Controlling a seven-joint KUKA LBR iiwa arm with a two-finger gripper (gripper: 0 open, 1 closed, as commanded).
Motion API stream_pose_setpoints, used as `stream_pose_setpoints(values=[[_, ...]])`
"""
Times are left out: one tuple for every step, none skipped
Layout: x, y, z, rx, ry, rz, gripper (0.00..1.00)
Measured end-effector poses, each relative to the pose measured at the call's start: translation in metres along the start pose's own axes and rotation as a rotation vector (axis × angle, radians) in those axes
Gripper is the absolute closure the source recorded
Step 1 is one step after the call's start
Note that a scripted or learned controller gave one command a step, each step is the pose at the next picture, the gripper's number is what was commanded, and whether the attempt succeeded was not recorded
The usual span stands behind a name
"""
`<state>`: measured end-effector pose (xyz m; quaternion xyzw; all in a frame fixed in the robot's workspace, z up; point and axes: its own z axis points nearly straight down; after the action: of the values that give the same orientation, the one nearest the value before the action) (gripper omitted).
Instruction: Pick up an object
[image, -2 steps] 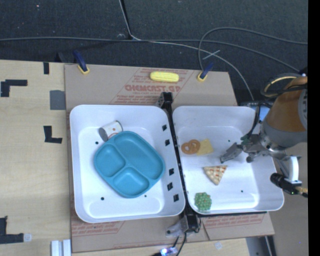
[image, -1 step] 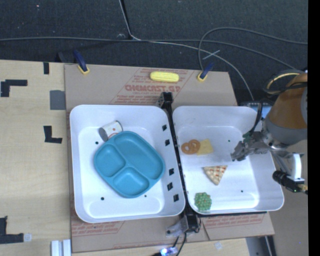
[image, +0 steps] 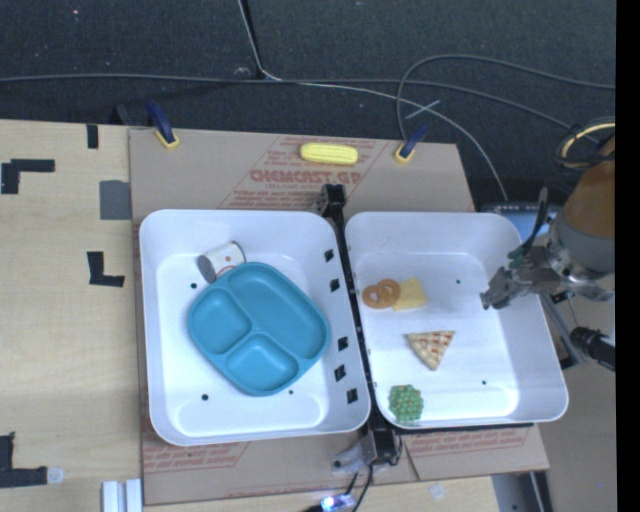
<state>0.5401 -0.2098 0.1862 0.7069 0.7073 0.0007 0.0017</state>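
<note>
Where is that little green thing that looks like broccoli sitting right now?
The green broccoli piece lies in the right bin, at its near left corner, just below the waffle wedge and apart from it.

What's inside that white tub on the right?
Inside the right white bin: a ring-shaped pretzel touching a yellow block, a triangular waffle wedge, a green bumpy ball. Nothing looks covered.

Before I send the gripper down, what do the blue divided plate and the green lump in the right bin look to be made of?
Blue divided plate: looks like moulded plastic, uniform colour with a soft satin sheen and rounded compartment edges. Green lump: bumpy, matte surface like a toy broccoli or grape cluster, probably plastic or rubber; too small to say which.
</note>
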Motion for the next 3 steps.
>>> stream_pose_setpoints(values=[[0.008, 0.002, -0.046, -0.001, 0.0, -0.003, 1.0], [0.008, 0.003, -0.076, 0.001, 0.001, -0.002, 1.0], [0.066, 0.016, -0.08, 0.003, 0.002, -0.007, 1.0]])
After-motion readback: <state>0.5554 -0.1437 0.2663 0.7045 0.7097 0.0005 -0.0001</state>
